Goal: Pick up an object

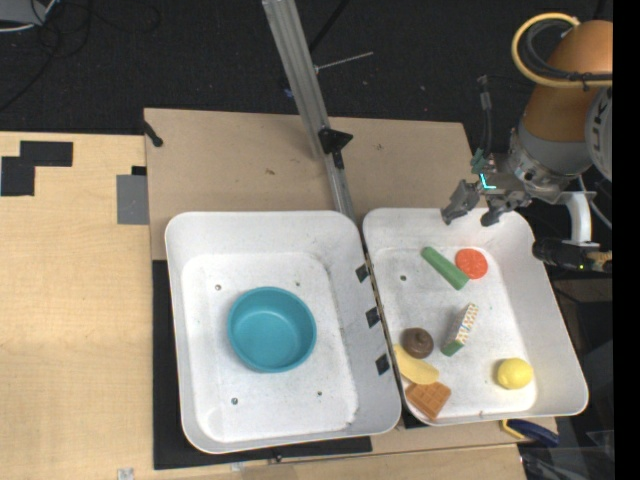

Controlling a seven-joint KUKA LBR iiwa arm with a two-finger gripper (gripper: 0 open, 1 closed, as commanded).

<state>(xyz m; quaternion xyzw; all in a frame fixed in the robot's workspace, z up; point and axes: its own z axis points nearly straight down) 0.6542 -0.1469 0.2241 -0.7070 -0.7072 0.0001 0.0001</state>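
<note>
We see the gripper (474,210) hovering over the right bin's (560,368) far edge, fingers apart and holding nothing. Below it lie a green stick (443,267) touching a red disc (472,263); a teal bowl (272,329) sits in the left bin (200,258).

Both white bins (340,408) looked like matt plastic, lightly speckled and scuffed. The teal bowl (272,329) appeared as smooth plastic with a soft sheen. The bench top (70,298) showed pale wood grain; the board (400,163) behind the bins looked like matt brown fibreboard. The slanted rail (300,78) was ribbed bare metal. The yellow ball (514,373) looked smooth.
</note>
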